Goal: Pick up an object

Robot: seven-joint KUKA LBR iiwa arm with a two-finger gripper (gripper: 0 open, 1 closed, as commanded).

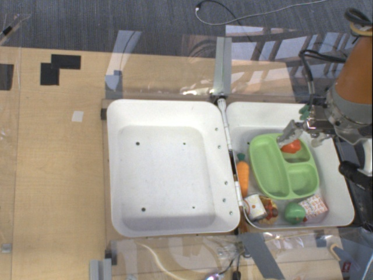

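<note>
Tomato (291, 147) sits in the green tray's (274, 177) far corner under the pincer (289, 134); its opening cannot be told.

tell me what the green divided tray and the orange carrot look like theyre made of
The green divided tray looks like molded plastic: uniform colour, rounded compartment walls, soft sheen. The carrot is probably a plastic toy: flat, even orange, smooth, a green tip, though this view cannot rule out rubber or foam.
</note>
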